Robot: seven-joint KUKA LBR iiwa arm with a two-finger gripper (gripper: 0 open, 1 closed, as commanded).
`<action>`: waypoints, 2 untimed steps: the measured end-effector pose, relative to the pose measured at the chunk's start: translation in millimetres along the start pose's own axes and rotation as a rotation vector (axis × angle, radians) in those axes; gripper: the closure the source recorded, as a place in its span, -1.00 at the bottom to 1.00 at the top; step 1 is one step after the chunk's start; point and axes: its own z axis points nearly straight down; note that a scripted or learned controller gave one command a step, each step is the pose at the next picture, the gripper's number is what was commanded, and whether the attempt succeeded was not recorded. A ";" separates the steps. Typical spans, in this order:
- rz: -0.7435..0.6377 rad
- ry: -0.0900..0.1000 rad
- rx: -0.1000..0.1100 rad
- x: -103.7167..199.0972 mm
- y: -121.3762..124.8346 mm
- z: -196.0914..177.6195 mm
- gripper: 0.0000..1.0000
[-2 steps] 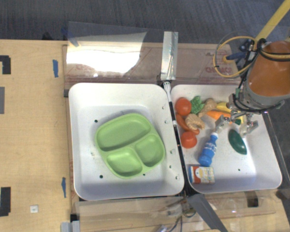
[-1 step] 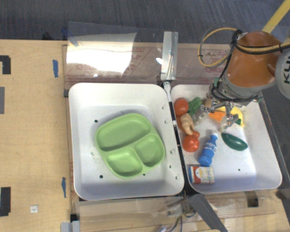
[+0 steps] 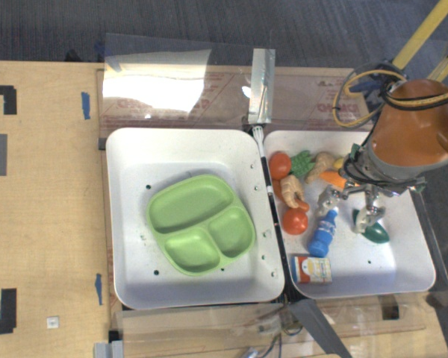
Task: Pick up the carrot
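**Carrot in right bin, partly under my wrist**

Carrot (image 3: 333, 176): small orange piece, only a short stretch visible, lying in the right bin (image 3: 411, 274) near its upper edge. My orange-banded wrist covers its right end. Just left of it, a tan lumpy piece (image 3: 322, 162) and a green leafy item (image 3: 303, 163), all close together. Further left, a red tomato (image 3: 279, 162), a beige piece (image 3: 291, 192) below it, and a second red round item (image 3: 295, 220).

My pincer (image 3: 351, 203) hangs below the carrot, prongs spread apart, nothing between them. Blue bottle (image 3: 323, 232) lies beside the left prong; a dark green item (image 3: 376, 234) sits by the right one. A small can (image 3: 311, 269) lies near the bin's front.

Left bin (image 3: 127, 259) holds a green divided plate (image 3: 200, 223).
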 end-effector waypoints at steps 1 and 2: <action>0.269 -0.001 0.003 -23.5 -9.2 0.2 -1.00; 0.268 -0.013 0.013 -28.5 -11.6 -13.7 1.00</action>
